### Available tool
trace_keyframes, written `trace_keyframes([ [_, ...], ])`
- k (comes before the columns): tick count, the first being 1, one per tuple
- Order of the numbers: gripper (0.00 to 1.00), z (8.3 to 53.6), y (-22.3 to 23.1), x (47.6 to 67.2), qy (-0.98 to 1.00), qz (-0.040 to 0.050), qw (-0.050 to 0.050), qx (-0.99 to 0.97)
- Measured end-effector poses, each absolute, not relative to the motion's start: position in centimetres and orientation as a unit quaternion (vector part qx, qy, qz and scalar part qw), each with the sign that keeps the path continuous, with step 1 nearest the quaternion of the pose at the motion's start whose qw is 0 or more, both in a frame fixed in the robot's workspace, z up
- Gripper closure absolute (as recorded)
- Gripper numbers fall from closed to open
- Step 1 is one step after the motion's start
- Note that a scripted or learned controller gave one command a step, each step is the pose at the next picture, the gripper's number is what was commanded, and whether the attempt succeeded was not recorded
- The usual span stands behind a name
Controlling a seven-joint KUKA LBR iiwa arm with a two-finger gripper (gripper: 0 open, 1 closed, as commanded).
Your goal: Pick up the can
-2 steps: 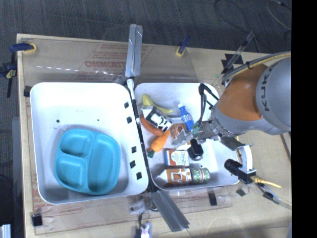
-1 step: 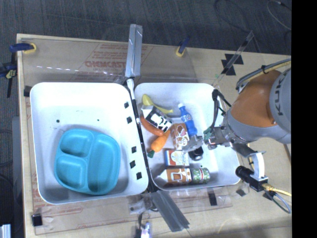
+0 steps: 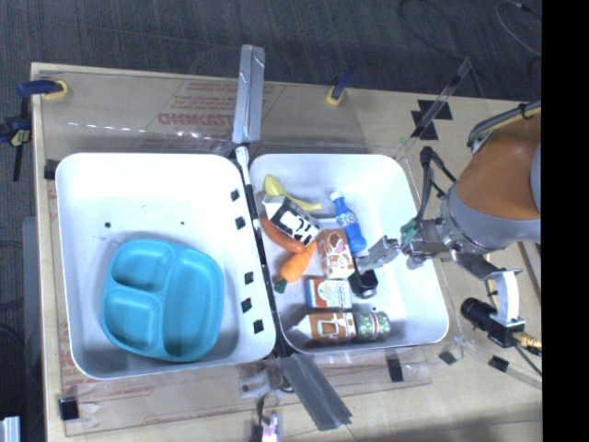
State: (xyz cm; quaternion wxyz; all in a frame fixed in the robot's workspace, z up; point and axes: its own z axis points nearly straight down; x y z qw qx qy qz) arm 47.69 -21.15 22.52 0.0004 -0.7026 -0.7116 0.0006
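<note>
Camera view: a wooden bench seen from above at a slant, with two shallow white bins side by side
Left bin (image 3: pixel 83 182): holds a blue divided plate (image 3: pixel 164 296), lying flat toward the near left corner
Right bin (image 3: pixel 405 191): holds a cluster of small items along its left and near sides
Can (image 3: pixel 348 325): lies on its side along the near wall of the right bin, label brown and white at the left end, green at the right end
Carton (image 3: pixel 329 293): small, orange and white, just behind the can, touching or almost touching it
Packet (image 3: pixel 335 252): brown, printed, behind the carton
Bottle (image 3: pixel 349 224): blue with a white cap, lying slantwise beside the packet
Carrot (image 3: pixel 294 265): orange, lying left of the packet near the divider
Banana (image 3: pixel 285 195): yellow, toward the far left of the right bin, next to a black and white box (image 3: pixel 294 221)
Arm (image 3: pixel 497 178): grey with an orange band, reaching in from the right over the right bin's edge
Gripper (image 3: pixel 365 282): dark tip low in the right bin, just right of the carton and just behind the can's green end; nothing is seen between its fingers, and whether they stand wide or narrow cannot be told
</note>
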Motion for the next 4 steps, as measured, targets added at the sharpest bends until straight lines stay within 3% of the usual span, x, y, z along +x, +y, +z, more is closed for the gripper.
trace_keyframes([
  [1, 0.00, 15.7, -21.0, 47.6, -0.700, 0.0016, 0.002, -0.714],
  [3, 0.00, 14.7, -20.5, 47.6, -0.698, 0.0011, 0.002, -0.716],
  [4, 0.00, 21.1, -20.9, 47.9, -0.677, 0.0001, 0.001, -0.736],
])
